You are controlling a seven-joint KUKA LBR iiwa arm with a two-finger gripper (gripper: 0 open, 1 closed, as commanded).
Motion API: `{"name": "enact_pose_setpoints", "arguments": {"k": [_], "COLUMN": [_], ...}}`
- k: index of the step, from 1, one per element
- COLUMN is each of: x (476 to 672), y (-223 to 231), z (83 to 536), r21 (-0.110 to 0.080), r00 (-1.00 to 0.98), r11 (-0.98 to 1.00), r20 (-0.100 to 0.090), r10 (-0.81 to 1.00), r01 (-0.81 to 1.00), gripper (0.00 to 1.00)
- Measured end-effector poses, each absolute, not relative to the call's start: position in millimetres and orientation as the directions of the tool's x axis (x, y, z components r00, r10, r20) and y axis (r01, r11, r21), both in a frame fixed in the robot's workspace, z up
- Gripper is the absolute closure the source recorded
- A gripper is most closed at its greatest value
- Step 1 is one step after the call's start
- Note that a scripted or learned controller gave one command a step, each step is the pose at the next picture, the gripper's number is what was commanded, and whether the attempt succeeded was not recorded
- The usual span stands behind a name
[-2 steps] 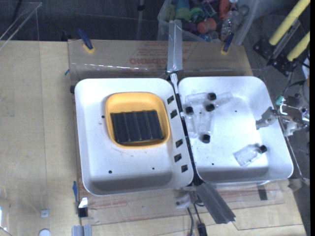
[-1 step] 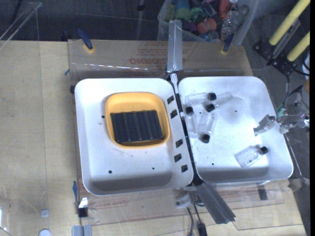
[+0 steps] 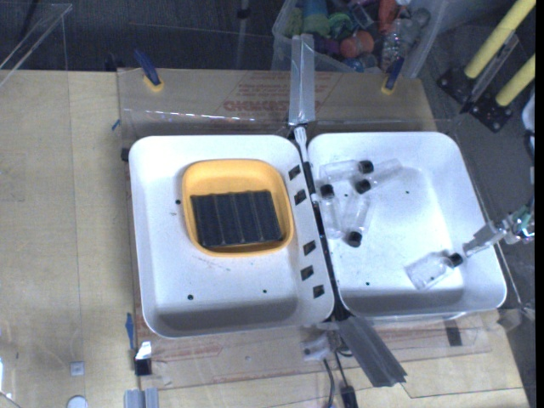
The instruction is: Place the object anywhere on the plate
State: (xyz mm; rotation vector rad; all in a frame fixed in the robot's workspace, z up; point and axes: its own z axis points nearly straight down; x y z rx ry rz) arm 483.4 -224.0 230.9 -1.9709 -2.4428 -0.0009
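Observation:
A yellow plate (image 3: 194,185) lies in the left bin (image 3: 157,253), and a dark ridged slab (image 3: 236,218) rests flat on it. Several small clear bottles with black caps (image 3: 350,195) lie clustered at the upper left of the right bin (image 3: 425,155). One more clear bottle (image 3: 430,272) lies apart near that bin's lower right corner, its black cap pointing right. My gripper (image 3: 473,246) reaches in low from the right edge, and its tip sits at this bottle's cap. Whether it grips the bottle is unclear.
A central divider with black clips (image 3: 306,219) separates the two bins. Behind them stands a clear tub of colourful toys (image 3: 357,11). Yellow foam tubes (image 3: 510,36) lean at the back right. The bench top (image 3: 59,228) spreads out to the left.

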Motion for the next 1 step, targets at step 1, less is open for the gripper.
{"name": "enact_pose_setpoints", "arguments": {"k": [1], "x": [485.7], "y": [-223.5], "z": [209.4], "r21": [0.001], "r00": [-0.551], "r11": [0.551], "r20": [0.002], "r10": [0.834], "r01": [0.834], "gripper": [0.00]}}
